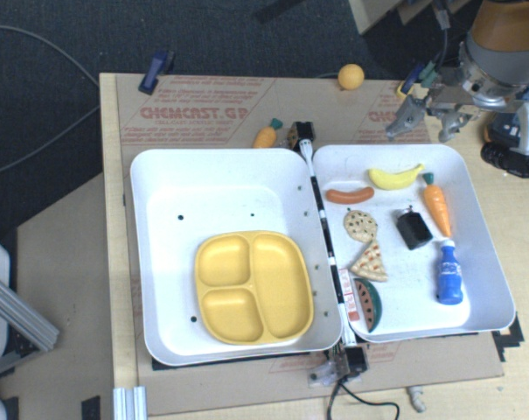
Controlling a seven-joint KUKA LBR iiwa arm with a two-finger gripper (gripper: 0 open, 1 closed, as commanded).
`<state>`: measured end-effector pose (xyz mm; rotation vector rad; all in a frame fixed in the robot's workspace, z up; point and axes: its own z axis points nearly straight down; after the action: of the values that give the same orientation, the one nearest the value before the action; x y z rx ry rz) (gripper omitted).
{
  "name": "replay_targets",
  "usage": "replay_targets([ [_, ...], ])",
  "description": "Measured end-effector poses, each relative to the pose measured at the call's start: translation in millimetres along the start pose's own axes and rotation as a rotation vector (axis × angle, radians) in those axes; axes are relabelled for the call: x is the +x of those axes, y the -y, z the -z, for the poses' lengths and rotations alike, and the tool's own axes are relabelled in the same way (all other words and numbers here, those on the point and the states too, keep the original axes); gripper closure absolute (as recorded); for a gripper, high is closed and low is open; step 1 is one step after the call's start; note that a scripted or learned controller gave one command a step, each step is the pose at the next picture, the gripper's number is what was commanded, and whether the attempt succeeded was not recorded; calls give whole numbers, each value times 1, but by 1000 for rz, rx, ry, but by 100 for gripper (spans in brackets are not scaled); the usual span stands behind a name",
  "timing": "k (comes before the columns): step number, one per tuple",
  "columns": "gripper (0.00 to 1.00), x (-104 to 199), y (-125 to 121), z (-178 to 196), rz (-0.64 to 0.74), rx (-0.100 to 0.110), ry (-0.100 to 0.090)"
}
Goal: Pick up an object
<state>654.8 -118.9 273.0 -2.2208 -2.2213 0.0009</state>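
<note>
The right bin (483, 261) holds several toy items: a yellow banana (395, 177), a red sausage (349, 195), an orange carrot (436, 210), a black block (414, 229), a cookie (360, 225), a pizza slice (369, 262), a blue bottle (449, 274) and a watermelon slice (366, 304). My gripper (426, 112) hangs above the bench just beyond that bin's far edge, up and right of the banana. Its two fingers stand apart with nothing between them.
The left bin (159, 234) carries a yellow divided plate (251, 285). On the cardboard behind the bins lie a small orange toy (266, 136), an orange ball (351, 76) and a blue clip (155, 72). A black clamp (302, 134) sits where the bins meet.
</note>
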Motion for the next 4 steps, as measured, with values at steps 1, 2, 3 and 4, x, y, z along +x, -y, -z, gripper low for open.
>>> replay_targets([
  [1, 0, -11, -10, -172, -3, 7, -1],
  [2, 0, -87, 2, -169, 2, 1, -7],
  [3, 0, -53, 50, -189, 0, 1, -1],
  [4, 0, -57, 71, -188, 0, 1, -2],
])
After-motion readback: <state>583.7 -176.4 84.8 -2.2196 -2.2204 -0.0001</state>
